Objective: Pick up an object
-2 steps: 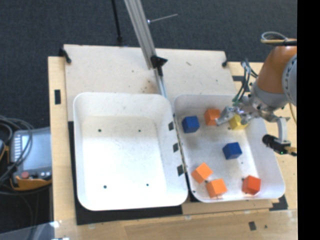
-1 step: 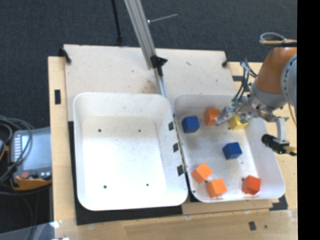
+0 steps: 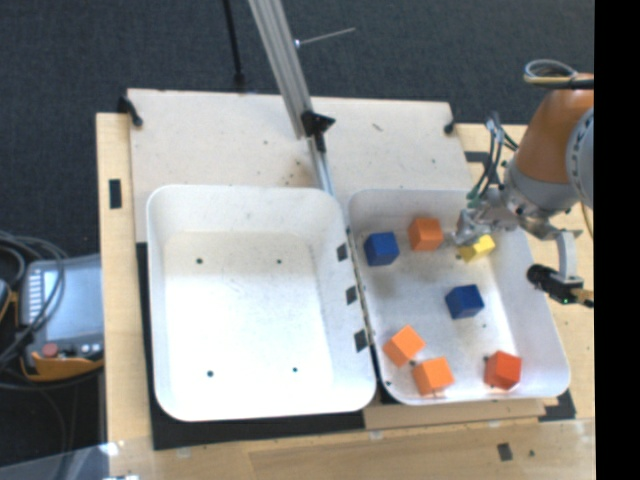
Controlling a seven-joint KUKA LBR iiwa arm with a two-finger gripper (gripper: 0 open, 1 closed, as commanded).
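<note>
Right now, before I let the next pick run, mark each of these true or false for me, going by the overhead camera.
1. All the blocks lie in the right bin. True.
2. There are two blue blocks. True: one near the bin's left wall, one near its middle.
3. The yellow block is in the left bin. False: the yellow block lies in the right bin, at the tool.
4. The tool hovers over the left bin. False: it is at the right bin's far side, beside an orange block.
5. The right bin holds one orange block. False: there are several.
</note>
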